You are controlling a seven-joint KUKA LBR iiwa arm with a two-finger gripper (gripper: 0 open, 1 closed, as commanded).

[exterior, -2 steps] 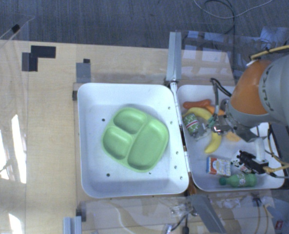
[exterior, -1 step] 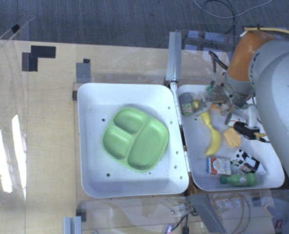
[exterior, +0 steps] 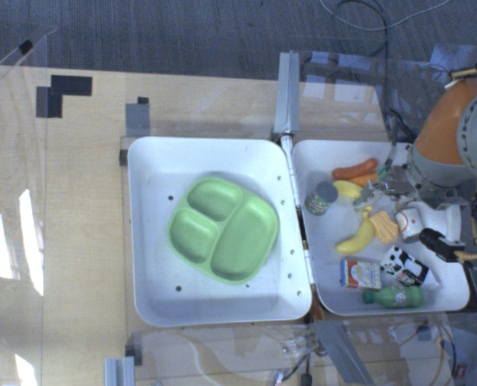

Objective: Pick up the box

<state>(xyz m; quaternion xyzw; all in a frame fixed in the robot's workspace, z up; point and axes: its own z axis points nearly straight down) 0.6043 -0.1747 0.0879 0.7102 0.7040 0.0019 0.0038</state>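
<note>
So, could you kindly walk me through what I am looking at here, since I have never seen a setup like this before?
This is one picture from a fixed camera above a wooden bench, looking down at a slant. The grey machine with an orange band at the right is a robot arm; its gripper hangs over the right bin, and I cannot tell how it is set or whether it holds anything. Two shallow white bins sit side by side. The left bin contains a green divided plate. The right bin contains a jumble of small things: a small box near the front, a green bottle beside it, a banana, a carrot-like orange piece and a small round can. The box is what the arm should pick up; it lies untouched.
</note>
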